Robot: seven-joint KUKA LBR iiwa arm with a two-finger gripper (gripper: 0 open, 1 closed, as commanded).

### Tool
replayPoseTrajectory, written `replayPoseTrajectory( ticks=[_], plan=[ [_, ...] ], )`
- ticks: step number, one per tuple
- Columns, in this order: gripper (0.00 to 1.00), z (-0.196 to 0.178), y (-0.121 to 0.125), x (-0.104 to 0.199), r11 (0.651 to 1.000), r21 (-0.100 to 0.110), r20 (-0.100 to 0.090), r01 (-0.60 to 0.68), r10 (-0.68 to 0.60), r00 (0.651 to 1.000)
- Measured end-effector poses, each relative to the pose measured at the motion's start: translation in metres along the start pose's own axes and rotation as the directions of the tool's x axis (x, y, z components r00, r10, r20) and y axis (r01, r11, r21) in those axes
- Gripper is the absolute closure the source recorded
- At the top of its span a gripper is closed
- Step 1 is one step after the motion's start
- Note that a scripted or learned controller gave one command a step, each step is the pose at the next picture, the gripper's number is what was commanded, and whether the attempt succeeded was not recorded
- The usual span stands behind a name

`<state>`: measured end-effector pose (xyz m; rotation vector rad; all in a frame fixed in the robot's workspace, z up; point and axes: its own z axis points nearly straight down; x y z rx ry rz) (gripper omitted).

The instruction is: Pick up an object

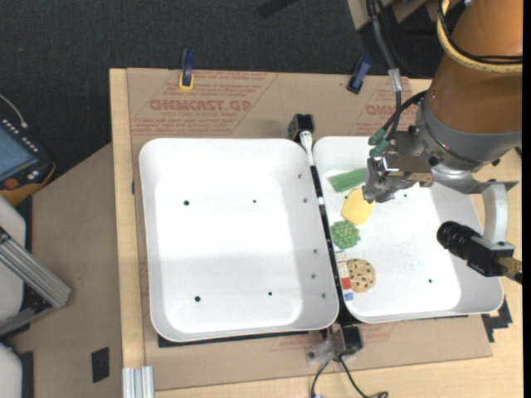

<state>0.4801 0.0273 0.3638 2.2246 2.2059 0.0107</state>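
In the right bin (431,297) several small objects lie near its left wall. A yellow lump (358,210) sits just below and left of my gripper (378,191), which hangs over the bin's upper left part, at or touching the lump's upper right edge. A flat green piece (347,178) lies just left of the gripper. Below the yellow lump are a bumpy green piece (345,235) and a round speckled cookie (359,274). A small red and white item (345,285) rests against the bin wall beside the cookie.
The left bin (224,230) stands beside the right one, sharing a dark divider (319,214). A black cylindrical part of the arm (469,247) juts over the right bin's right side. The orange-banded arm body (481,65) looms over the bin's top right corner.
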Motion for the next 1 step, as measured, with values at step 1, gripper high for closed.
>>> replayPoseTrajectory(
  ticks=[1],
  plan=[
    [1.00, -0.0637, 0.0719, 0.0287, 1.000, -0.002, -0.001, 0.011, -0.011, 1.000]
  ],
)
